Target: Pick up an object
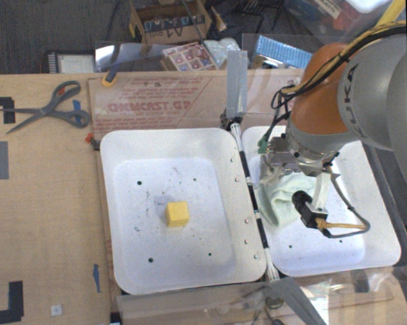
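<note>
A small yellow cube [178, 214] lies near the middle of the left bin [125, 150]. A crumpled pale green-white cloth [279, 201] lies in the right bin [372, 247], against its left wall. My gripper [293, 173] hangs low over the upper part of that cloth, and the grey wrist and orange band cover it from above. The part of the cloth under the gripper is hidden.
Scissors [53, 109] lie on the wooden bench at the far left. A cardboard sheet with red print [154, 103] sits behind the left bin. A grey metal post [237, 83] stands between the bins at the back. Boxes and clutter [185, 55] line the far edge.
</note>
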You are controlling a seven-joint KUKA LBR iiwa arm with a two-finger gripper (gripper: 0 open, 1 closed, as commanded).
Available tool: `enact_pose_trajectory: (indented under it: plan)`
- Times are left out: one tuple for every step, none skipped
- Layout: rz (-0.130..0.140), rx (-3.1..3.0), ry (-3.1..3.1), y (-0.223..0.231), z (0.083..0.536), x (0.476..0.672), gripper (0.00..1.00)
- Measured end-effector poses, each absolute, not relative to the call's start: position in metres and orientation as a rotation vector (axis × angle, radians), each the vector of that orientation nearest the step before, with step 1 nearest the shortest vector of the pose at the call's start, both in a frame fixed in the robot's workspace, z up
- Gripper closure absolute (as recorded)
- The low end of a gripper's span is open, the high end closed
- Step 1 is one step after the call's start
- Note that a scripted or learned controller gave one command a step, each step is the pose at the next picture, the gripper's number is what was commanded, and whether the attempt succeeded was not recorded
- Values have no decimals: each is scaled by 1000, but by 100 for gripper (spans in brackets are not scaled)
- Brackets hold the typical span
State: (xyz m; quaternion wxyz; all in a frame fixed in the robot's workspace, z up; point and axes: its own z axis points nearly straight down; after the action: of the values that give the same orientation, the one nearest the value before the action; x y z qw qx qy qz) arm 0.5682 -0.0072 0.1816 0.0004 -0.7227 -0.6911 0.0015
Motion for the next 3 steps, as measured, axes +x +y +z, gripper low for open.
enact_pose_trajectory:
  plan:
    - [3,-1845,-2541,-77,182,571,100]
    - [3,-1845,-2541,-77,182,571,0]
    - [3,-1705,-2632,-104,113,559,0]
